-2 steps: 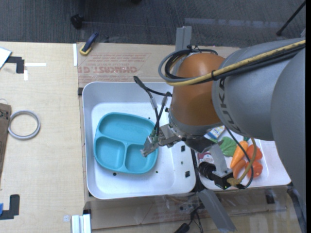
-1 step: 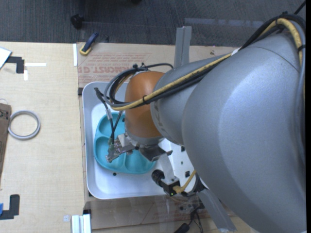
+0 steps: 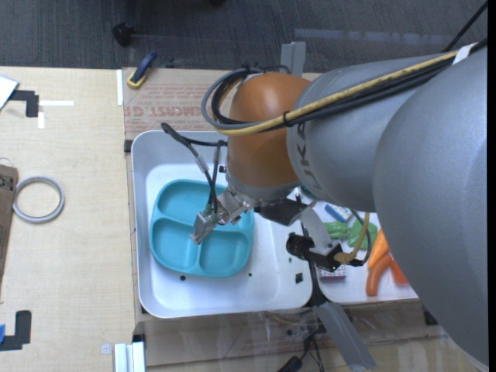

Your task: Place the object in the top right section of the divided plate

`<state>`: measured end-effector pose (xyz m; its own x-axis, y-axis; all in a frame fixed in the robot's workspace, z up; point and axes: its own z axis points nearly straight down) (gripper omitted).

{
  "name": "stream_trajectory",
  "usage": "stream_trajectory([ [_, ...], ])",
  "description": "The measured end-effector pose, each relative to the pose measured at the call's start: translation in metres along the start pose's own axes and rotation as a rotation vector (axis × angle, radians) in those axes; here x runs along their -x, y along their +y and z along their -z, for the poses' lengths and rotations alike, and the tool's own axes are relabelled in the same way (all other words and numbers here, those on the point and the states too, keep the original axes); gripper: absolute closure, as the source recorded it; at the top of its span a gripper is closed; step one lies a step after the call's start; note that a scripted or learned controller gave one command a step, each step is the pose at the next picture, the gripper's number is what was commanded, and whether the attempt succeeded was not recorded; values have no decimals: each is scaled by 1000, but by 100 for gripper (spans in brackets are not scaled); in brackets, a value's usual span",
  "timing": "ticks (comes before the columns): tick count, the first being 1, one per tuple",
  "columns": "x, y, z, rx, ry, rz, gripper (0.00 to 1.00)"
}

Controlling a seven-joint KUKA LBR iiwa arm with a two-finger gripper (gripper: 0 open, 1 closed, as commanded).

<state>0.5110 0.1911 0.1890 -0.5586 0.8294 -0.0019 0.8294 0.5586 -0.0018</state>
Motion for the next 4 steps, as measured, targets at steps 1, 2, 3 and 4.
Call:
stream_trajectory([
  [1,67,-60,-84,12,-3,254,0],
  [2,84,-60,2,2,0,235,0],
  [3,28,-59,-65,0,2,407,0],
  [4,-33,-9,-83,-5,-2,454,0],
])
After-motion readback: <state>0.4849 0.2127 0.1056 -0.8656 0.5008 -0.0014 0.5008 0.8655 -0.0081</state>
